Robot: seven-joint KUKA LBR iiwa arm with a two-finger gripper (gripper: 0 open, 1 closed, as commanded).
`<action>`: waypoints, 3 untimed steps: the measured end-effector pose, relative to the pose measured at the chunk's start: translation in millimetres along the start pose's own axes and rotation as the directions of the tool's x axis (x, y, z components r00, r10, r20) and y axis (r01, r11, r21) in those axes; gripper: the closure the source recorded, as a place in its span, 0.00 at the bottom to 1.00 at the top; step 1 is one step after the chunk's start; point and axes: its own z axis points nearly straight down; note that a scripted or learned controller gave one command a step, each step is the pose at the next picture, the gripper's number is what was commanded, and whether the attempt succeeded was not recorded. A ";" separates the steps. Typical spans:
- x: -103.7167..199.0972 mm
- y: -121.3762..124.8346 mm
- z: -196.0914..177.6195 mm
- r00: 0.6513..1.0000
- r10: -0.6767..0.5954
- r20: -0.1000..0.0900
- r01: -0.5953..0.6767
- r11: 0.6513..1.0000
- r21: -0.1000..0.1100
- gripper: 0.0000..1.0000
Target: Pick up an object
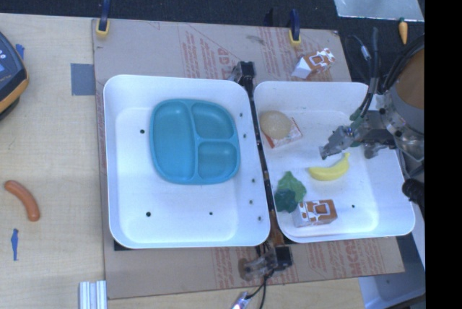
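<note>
The banana [330,169] lies in the right bin [386,224], just below the gripper [338,146], whose fingers hang over it; whether they are open or shut I cannot tell. Near it lie a bun [276,125], broccoli [289,191] and a small carton [317,212]. The left bin [130,221] holds a blue divided plate [193,141]

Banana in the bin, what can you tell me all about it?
The banana is small, yellow and looks like smooth toy plastic. It lies flat on the floor of the right bin, curved like a smile with both tips pointing up the picture. The claw hangs just above its upper right end. A green broccoli lies to its lower left, apart from it.
</note>
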 end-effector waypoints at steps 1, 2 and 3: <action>-12.8 32.8 150.3 1.000 0.000 0.002 0.000 1.000 -0.004 0.00; -63.0 92.0 96.8 1.000 0.003 0.002 -0.003 1.000 -0.003 0.00; -107.9 159.5 125.6 1.000 0.001 0.000 -0.001 1.000 -0.001 0.00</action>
